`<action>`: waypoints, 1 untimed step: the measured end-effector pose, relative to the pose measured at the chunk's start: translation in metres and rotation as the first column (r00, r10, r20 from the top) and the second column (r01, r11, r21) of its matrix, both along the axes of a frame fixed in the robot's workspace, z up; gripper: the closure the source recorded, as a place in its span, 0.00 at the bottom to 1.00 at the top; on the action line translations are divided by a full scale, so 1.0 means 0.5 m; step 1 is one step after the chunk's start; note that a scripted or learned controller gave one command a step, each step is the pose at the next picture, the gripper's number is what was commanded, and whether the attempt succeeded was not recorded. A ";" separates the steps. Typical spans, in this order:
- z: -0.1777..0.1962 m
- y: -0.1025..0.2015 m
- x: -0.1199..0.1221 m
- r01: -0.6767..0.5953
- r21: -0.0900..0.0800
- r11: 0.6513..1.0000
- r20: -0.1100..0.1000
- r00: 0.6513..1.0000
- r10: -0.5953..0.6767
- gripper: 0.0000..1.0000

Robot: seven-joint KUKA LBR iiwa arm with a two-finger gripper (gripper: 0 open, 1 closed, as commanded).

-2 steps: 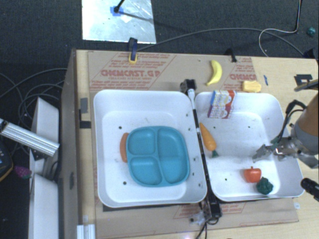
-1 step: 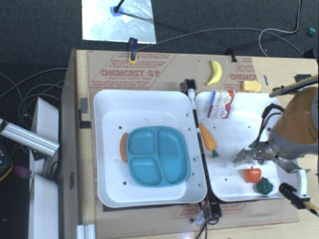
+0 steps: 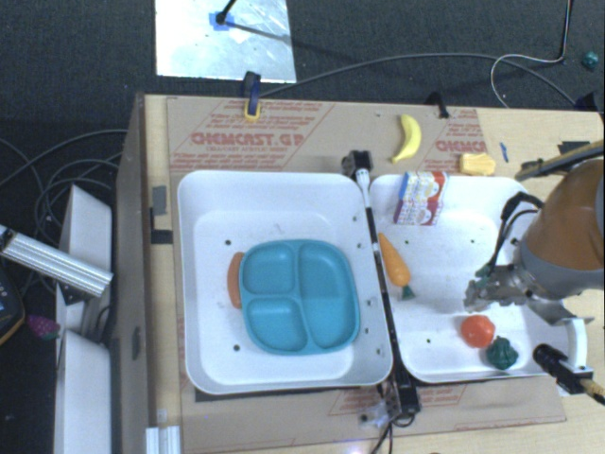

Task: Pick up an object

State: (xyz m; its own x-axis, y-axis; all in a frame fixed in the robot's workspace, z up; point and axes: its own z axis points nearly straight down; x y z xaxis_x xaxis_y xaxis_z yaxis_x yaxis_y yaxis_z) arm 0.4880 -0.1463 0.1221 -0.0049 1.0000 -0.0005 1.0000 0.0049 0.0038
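Note:
My gripper (image 3: 482,293) hangs low over the right bin (image 3: 444,362), near its right side. Just below it a red tomato (image 3: 477,329) lies on the bin floor, with a green broccoli piece (image 3: 502,354) beside it to the lower right. An orange carrot (image 3: 395,263) rests against the bin's left wall. A small red, white and blue carton (image 3: 419,197) stands at the bin's far edge. Nothing shows between the gripper's tips.
The left bin (image 3: 208,216) holds a blue divided plate (image 3: 300,295) with an orange sausage (image 3: 233,279) at its left side. On the cardboard behind the bins lie a banana (image 3: 408,138) and a yellow block (image 3: 477,165).

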 end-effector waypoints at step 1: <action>0.071 -0.096 0.014 0.004 -0.002 1.000 -0.001 1.000 -0.004 1.00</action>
